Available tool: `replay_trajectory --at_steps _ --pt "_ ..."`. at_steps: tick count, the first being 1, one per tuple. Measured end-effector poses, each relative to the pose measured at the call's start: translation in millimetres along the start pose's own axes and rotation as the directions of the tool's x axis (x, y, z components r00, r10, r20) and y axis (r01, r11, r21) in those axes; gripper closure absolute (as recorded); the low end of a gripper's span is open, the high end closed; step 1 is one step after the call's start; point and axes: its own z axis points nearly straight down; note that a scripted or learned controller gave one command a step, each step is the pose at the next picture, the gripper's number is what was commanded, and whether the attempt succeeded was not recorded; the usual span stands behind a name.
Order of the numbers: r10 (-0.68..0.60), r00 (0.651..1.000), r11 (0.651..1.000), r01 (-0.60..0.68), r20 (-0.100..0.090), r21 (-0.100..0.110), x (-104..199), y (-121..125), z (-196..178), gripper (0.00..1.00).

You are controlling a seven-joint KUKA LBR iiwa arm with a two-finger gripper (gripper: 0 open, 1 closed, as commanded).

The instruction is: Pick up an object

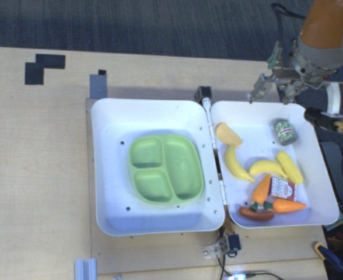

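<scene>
We see the arm (329, 22) cut off by the top and right edges of the view, so only its orange band and grey wrist show. The gripper (272, 92) at the far edge of the right bin (317, 156) is small and blurred, with thin parts we cannot sort out. The small green round thing (285, 132) at the far right of that bin carries a pattern too fine to read. The red packet (280, 188) has print we cannot make out, and an orange carrot (288, 205) covers its near edge. The dark sausage-like piece (256, 213) is partly hidden under an orange piece (261, 190). At the near right corner, a yellow-and-blue tool (329, 255) runs out of view.
</scene>
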Motion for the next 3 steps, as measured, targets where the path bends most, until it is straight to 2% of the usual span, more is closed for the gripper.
replay_trajectory --at_steps 1,2,3 --pt "0.003 1.000 1.000 -0.003 0.000 0.004 -28 -47 164 0.00" --pt "0.003 1.000 1.000 -0.003 0.001 -0.005 -33 -114 192 0.00" --pt "0.002 1.000 1.000 -0.002 0.002 -0.012 -33 -111 180 1.00"
